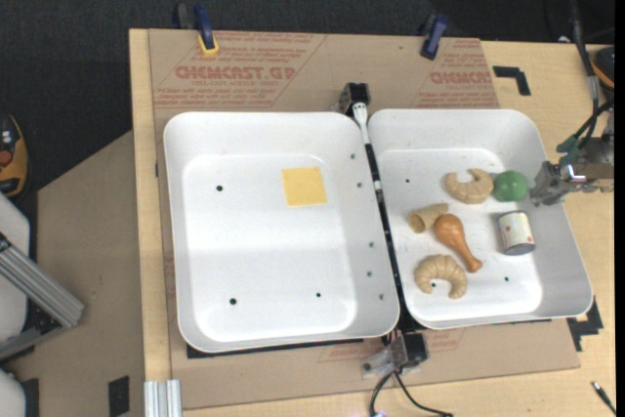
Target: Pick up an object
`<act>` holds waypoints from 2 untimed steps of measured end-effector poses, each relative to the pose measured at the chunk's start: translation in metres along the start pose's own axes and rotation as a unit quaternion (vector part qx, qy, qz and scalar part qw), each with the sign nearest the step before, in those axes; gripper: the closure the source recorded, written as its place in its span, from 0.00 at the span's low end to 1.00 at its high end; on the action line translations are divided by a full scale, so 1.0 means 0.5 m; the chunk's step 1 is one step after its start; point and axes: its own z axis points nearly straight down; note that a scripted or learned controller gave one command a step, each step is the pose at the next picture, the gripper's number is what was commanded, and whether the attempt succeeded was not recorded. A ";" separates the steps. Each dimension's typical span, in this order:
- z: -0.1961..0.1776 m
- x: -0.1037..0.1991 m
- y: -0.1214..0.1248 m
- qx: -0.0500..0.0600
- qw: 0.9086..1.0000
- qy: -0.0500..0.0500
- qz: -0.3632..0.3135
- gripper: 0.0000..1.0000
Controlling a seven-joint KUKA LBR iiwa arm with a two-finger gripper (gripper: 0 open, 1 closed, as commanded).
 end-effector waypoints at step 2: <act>-0.041 -0.001 0.004 -0.003 1.000 -0.002 -0.001 1.00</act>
